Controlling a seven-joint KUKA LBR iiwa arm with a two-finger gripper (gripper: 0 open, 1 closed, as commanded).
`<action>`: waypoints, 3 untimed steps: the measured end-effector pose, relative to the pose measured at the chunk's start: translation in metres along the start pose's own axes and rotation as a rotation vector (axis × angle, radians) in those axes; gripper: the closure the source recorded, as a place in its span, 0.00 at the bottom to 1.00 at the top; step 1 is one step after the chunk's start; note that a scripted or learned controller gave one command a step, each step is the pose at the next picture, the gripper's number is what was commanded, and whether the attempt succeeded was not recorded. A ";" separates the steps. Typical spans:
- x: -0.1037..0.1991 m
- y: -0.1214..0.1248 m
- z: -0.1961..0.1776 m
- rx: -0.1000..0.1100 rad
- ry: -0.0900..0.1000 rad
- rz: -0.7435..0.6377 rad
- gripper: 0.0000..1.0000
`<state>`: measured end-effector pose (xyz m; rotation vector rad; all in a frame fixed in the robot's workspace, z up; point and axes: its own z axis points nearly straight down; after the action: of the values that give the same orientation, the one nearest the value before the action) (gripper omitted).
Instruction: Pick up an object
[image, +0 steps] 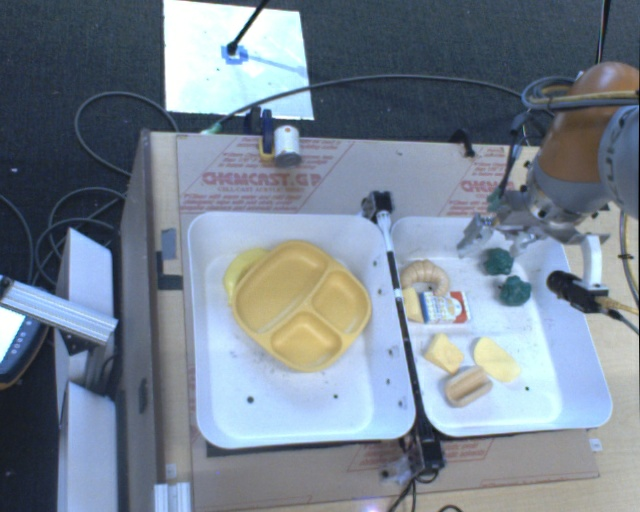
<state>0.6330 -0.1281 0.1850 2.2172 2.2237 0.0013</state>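
My gripper hangs over the far part of the right bin, its fingers spread open with nothing between them. Just below it lies a dark green lump, and a second green lump sits a little nearer. Further left in that bin are a tan bagel and a small red, white and blue box. Near the front lie a yellow cheese wedge, a yellow slice and a hot dog bun.
The left bin holds a yellow divided plate lying over another yellow item. A black rail separates the bins. A black cylinder on a white bracket juts out beside the arm at the right bin's edge.
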 end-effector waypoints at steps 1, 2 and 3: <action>-0.023 0.015 0.036 0.000 -0.001 0.002 0.00; -0.040 0.017 0.083 -0.003 -0.001 -0.001 0.00; -0.046 0.036 0.100 -0.002 -0.001 -0.002 0.00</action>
<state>0.6693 -0.1738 0.0851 2.2142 2.2245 0.0021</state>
